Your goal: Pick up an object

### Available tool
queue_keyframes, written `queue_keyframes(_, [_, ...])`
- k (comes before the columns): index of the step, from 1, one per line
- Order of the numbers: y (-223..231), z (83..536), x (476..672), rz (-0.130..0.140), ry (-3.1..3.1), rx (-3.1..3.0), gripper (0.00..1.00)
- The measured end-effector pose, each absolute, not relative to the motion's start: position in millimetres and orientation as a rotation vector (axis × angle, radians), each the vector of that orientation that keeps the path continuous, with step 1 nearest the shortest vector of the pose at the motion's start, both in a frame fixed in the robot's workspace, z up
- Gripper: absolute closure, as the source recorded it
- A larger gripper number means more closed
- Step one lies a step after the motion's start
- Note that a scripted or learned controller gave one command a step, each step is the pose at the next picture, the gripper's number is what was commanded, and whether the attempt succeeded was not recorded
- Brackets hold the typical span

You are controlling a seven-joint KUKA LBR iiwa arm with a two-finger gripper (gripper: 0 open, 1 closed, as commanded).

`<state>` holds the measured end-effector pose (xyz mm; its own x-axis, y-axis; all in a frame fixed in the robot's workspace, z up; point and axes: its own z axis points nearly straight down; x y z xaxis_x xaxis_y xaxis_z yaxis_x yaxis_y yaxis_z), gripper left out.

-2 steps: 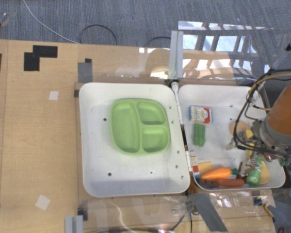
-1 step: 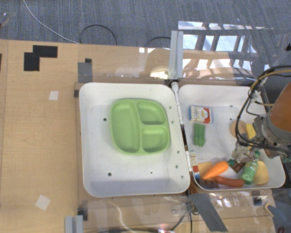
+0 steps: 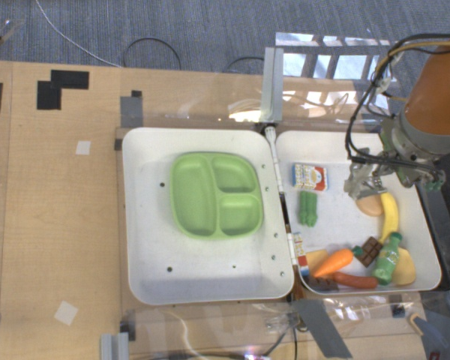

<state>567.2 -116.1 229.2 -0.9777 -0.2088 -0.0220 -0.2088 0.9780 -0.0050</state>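
Yellow curved banana [image 3: 391, 214], right bin [image 3: 331, 152]

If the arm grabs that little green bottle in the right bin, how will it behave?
The green bottle lies on its side, leaning on the chocolate piece and a yellow item, so it would probably roll or slip if nudged. It looks like a small plastic toy, likely light and stiff. Its rounded body may slide between fingers.

You see desk [image 3: 52, 223] in pale wood grain, matt. Bins [image 3: 146, 276] smooth white plastic, slight sheen. Green plate [image 3: 214, 195] glossy moulded plastic. Toy food, banana [image 3: 390, 214] and carrot [image 3: 332, 262] among it, shiny plastic. Floor [image 3: 172, 13] beyond desk rough blue carpet. Far frame [image 3: 271, 81] dull grey metal.
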Motion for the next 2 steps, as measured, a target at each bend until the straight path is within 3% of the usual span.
queue_keyframes(1, [-204.6, 200.2, 617.6, -0.007, 3.042, -0.749, 1.0])
queue_keyframes(2, [-202.4, 201.1, 618.6, -0.006, 3.039, -0.753, 0.0])
